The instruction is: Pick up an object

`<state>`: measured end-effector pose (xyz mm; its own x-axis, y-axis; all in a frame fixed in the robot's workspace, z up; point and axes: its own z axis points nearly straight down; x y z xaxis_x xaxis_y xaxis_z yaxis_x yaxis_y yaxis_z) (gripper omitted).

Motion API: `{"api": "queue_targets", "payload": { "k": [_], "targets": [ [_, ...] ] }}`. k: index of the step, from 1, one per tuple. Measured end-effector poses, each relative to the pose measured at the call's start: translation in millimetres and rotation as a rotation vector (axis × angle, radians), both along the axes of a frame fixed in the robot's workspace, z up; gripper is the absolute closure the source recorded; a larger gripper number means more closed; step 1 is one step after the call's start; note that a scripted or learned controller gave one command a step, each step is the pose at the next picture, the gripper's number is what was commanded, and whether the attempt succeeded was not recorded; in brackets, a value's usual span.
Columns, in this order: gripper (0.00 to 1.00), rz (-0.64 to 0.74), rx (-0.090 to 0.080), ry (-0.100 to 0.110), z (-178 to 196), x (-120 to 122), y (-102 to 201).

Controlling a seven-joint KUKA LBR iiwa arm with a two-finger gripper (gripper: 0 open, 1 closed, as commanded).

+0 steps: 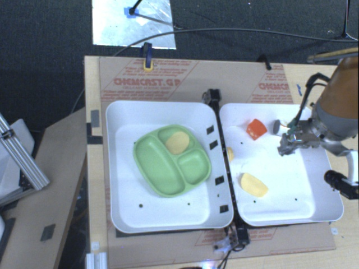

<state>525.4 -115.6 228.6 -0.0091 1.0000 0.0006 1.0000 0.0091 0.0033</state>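
A small red-orange block (256, 129) lies near the back of the right bin (320, 206). A yellow lump (253, 184) rests toward that bin's front left. In the left bin (120, 206) sits a green divided plate (168, 161) with a pale yellow piece (178, 143) in its upper compartment. My gripper (287, 144) hangs over the right bin's right half, to the right of the red-orange block and apart from it. I see nothing between its fingers.
A small yellow bit (230, 153) lies at the left wall of the right bin. Black clips (214, 145) line the divider between the bins. A blue and yellow clamp (147, 56) stands at the bench's back edge.
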Motion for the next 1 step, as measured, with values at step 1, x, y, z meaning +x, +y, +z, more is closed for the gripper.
{"api": "queue_targets", "payload": {
  "k": [1],
  "targets": [
    [1.00, 0.000, 0.000, 0.000, 3.2, 13.1, 46.3]
  ]
}}
